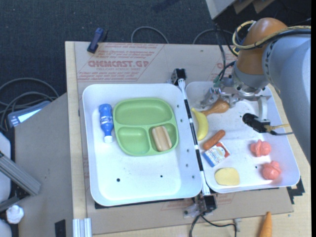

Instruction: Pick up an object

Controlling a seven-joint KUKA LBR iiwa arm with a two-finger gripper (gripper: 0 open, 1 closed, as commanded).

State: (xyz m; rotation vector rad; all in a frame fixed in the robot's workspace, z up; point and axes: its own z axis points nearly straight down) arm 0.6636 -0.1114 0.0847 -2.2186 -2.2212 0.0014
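My gripper (223,96) is low over the back left part of the right bin (289,168), under the grey wrist and orange band. A brown drumstick-shaped toy (216,108) lies right below it, its upper end hidden by the gripper, and I cannot tell whether the two touch. Just left of the drumstick a yellow banana (200,124) rests against the bin's left wall. A red sausage (214,139), a small blue and white carton (216,155) and a yellow disc (226,176) lie in front of it.
Two pink toys (260,148) (271,170) sit at the right bin's front right. The left bin (143,181) holds a green divided tray (143,113) with a bread roll (161,138) in it, and a blue bottle (105,121) beside it.
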